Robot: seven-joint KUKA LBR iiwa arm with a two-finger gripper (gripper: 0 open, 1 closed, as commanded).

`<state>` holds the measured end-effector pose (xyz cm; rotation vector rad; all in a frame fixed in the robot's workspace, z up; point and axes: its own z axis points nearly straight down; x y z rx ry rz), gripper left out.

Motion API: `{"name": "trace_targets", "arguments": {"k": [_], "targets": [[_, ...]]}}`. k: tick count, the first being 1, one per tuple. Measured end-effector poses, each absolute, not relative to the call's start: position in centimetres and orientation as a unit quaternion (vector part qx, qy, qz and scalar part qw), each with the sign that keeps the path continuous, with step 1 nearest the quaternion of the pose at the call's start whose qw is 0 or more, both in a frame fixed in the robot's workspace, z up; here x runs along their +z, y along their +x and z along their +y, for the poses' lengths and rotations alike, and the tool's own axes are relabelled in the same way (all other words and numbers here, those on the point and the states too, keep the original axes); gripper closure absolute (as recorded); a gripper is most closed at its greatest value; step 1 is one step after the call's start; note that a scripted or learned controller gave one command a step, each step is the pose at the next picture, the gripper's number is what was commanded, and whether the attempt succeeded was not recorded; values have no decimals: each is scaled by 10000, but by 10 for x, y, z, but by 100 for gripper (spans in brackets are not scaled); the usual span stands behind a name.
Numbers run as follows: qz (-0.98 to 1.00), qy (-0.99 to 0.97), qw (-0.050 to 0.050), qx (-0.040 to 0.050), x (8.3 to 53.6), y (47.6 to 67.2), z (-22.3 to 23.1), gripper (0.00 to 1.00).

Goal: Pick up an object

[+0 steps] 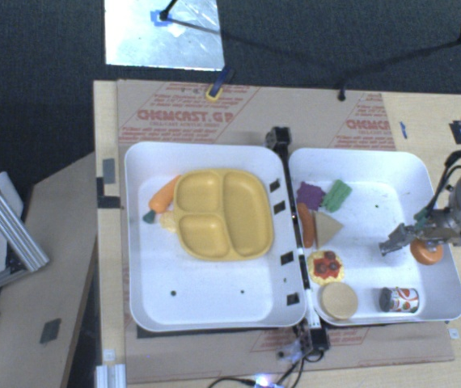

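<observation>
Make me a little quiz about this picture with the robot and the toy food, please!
1. True or false: the yellow divided plate sits in the right bin.
2. Which thing lies against the plate's left edge? A) the small can B) the toy carrot C) the green block
3. Fill in the missing word: the gripper hangs over the ____ bin, near an orange object.

Key
1. False: it sits in the left bin.
2. B, the toy carrot.
3. Right.
</observation>
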<state>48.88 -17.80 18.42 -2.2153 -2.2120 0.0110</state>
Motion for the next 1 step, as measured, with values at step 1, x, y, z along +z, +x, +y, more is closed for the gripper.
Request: {"name": "trace_targets", "arguments": {"k": [1], "targets": [[-7080, -7062, -6, -2, 191, 492, -177, 0]]}}
